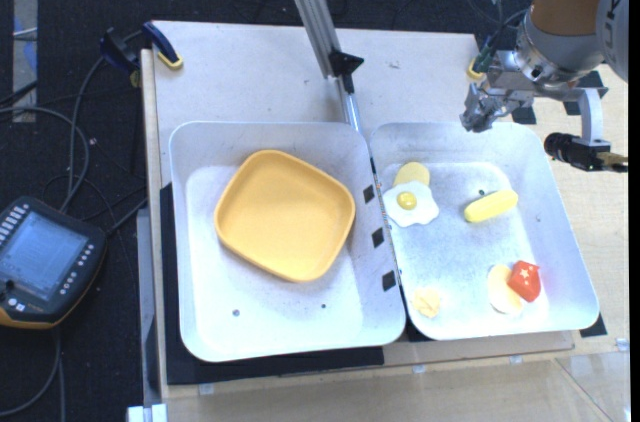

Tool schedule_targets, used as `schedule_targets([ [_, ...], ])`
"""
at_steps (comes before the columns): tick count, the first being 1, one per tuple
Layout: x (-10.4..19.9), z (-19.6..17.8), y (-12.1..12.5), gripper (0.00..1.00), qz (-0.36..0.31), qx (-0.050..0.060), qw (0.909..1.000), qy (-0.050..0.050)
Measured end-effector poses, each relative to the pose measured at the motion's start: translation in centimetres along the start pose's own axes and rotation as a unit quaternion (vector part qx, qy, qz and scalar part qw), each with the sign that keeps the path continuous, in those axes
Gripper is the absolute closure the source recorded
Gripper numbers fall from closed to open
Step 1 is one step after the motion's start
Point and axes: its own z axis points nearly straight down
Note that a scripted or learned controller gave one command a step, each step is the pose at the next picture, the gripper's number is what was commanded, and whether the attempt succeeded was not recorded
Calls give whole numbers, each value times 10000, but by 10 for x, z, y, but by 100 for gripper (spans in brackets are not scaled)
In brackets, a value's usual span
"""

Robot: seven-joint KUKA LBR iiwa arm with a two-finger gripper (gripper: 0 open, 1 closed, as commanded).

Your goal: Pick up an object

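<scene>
Yellow oblong piece (pixel 491 206) in right bin (pixel 560 210), below gripper (pixel 478 119), apart, gripper state can't tell

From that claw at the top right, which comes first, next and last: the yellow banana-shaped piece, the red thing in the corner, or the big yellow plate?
Measured from the gripper in the camera view:
1. Yellow banana-shaped piece, in the right bin, just below the gripper.
2. Red piece, lower in the right bin, near its front right corner.
3. Yellow plate, in the left bin, well off to the left.
</scene>
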Motion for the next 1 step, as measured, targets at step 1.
schedule_targets([
  [1,50,12,5,100,-3,4,10000,0],
])
